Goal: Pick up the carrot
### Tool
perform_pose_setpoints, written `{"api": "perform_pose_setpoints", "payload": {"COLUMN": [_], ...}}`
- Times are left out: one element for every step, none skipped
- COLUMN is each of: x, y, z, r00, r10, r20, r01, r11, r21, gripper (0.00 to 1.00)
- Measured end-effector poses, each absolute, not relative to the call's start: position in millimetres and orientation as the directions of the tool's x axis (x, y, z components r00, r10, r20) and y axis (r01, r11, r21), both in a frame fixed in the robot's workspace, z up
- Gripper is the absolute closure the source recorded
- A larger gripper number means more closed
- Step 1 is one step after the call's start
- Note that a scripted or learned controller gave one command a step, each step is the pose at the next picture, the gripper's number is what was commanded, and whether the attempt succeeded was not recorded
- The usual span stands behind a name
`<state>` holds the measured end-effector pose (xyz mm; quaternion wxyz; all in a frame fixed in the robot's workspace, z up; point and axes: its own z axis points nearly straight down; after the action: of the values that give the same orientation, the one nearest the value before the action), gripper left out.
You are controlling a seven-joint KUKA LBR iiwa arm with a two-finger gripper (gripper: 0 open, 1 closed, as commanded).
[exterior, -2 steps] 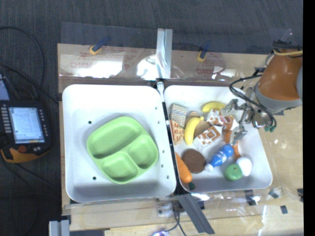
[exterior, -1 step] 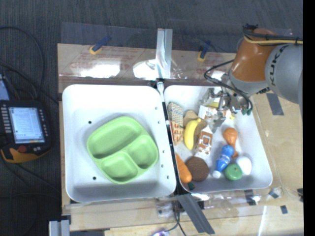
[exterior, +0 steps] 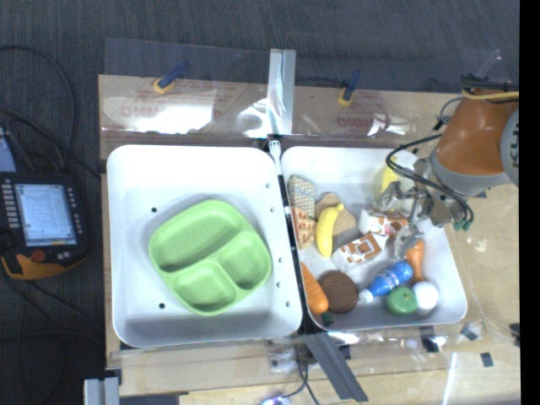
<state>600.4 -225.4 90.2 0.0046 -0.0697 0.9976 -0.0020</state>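
While the arm is reaching in from the right, I am seeing the end effector (exterior: 411, 212) hanging over the right bin (exterior: 354, 160), though I cannot tell how it is set. The carrot (exterior: 314, 291) is lying at that bin's left wall, touching a brown ball (exterior: 339, 290), below the banana (exterior: 327, 229).

Arm enters from the 3 o'clock side of the camera view, orange band uppermost at roughly 2 o'clock. Wrist is angled down toward 8 o'clock. Gripper (exterior: 411, 212) sits low, right of frame centre, at about 3 o'clock, cables looped around the wrist.
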Motion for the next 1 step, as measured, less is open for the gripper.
{"api": "perform_pose_setpoints", "payload": {"x": [546.9], "y": [-222.5], "z": [91.0], "r00": [-0.997], "r10": [0.069], "r20": [-0.017], "r01": [0.069], "r11": [0.998], "r21": [-0.003], "gripper": [0.0]}}
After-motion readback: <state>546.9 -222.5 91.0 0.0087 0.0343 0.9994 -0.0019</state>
